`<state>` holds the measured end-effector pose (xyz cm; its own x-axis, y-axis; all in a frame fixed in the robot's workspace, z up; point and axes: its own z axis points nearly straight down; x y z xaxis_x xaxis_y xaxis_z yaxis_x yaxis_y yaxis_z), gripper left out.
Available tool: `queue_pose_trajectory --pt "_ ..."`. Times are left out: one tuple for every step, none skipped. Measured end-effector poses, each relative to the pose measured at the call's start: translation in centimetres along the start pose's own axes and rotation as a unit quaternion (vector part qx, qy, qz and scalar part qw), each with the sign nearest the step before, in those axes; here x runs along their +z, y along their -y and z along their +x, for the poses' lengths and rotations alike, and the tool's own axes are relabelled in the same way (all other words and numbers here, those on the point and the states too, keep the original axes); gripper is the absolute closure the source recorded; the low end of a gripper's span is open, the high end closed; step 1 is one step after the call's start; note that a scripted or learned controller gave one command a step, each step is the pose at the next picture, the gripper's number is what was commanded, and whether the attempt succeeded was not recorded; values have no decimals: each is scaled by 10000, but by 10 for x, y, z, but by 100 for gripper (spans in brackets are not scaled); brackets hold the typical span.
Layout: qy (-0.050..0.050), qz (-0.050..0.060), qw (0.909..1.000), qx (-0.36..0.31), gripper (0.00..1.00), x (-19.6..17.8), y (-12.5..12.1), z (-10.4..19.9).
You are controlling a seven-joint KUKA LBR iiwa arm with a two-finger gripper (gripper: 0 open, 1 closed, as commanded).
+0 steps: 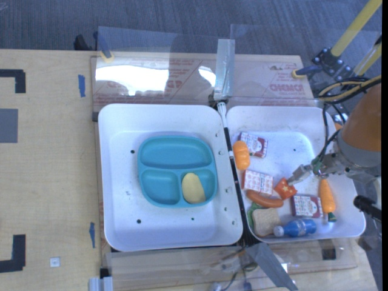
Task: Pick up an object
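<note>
You look down from one fixed camera above the table (48, 162), tilted slightly, at mid distance. Left bin (115, 180) and right bin (291, 123) sit centre; arm (364, 132) enters from frame right.

The divided tray (176, 168) sits in the left bin (115, 162), a potato (193, 188) in its lower right compartment. The right bin (291, 117) holds cartons, a carrot (327, 199), a bottle (297, 228).

A small red pepper (285, 189) lies in the right bin (309, 115), near its middle, between a red-white packet (257, 181) and a carrot (327, 197).
</note>
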<state>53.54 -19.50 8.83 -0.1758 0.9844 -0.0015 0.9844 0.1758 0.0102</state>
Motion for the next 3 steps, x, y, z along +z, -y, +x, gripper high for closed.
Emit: queue_pose_trajectory --pt "-89 -9 9998 -149 0 -1 28 -9" --pt "4 -6 9998 -180 0 -1 -14 82" --pt "9 -4 9964 -852 0 -1 38 86"
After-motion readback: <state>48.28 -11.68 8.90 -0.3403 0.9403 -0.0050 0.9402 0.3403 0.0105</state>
